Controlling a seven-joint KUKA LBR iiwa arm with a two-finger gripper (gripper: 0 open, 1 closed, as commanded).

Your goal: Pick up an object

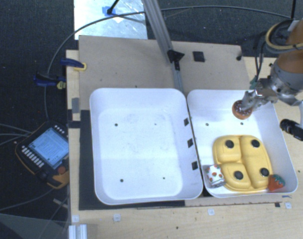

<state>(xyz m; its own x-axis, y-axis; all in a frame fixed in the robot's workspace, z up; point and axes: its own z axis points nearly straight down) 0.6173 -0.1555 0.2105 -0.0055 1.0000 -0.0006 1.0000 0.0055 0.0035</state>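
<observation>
My gripper (245,105) reaches in from the right over the back of the right bin (204,108). It is shut on a small brown round object (240,110), which sits at its tip. A yellow four-lobed block (241,163) with black dots lies at the front of that bin. Beside the block's left front corner rests a small white piece with red spots (214,176). A red-orange piece (276,183) lies in the front right corner.
The left bin (136,143) stands beside the right one, joined by black clips (190,142). A metal pole (161,29) slants over the bench at the back. A teach pendant (44,151) lies off the bench to the left.
</observation>
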